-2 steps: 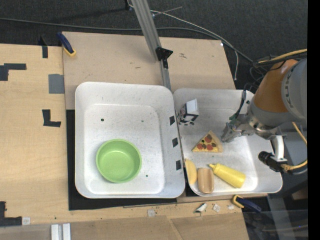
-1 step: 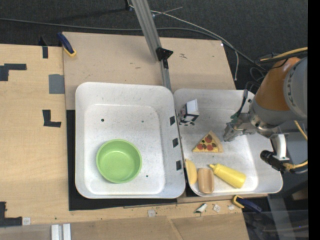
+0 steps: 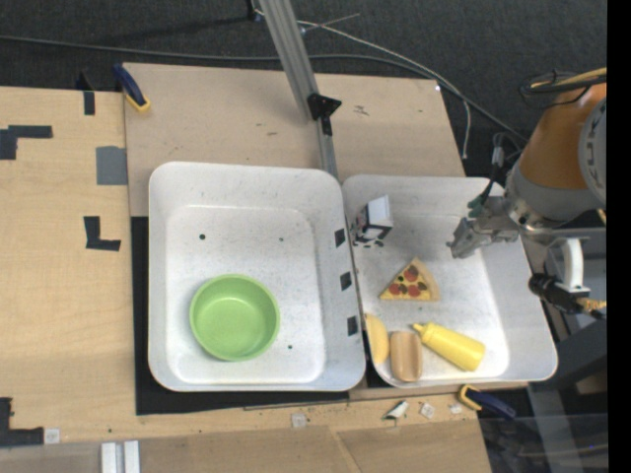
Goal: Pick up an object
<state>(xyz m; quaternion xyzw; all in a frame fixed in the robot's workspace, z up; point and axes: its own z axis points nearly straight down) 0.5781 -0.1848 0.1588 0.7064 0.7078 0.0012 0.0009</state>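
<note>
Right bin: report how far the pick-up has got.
Done: nothing looks picked yet. The pizza slice, hot dog, mustard bottle, banana and small grey block all lie in the right bin, and the green bowl sits in the left bin. In hand: the gripper is over the right bin's upper right, apart from every item. Left: reach an object, grasp it, lift.
</note>
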